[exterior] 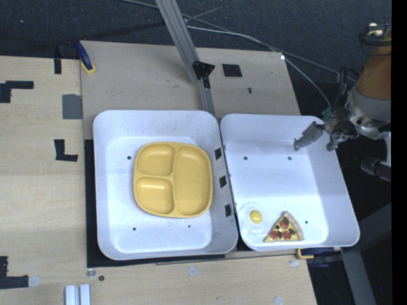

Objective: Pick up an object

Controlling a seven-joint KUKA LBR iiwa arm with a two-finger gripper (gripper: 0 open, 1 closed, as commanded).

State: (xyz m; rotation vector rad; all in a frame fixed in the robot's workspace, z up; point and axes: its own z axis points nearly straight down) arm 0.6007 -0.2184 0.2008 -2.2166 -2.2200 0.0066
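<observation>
Two toys, a fried egg (255, 216) and pizza slice (285, 228), lie well below your pincer (318, 136), which hangs spread and bare over the right bin's (280, 176) upper-right rim.

No readable text, labels, brands or numbers anywhere. Black tape marks on desk (38, 170) form shapes only, not letters. Nothing printed on yellow plate (173, 179), white bins (159, 122) or toy pizza slice (285, 228). Rest too small to read.
</observation>
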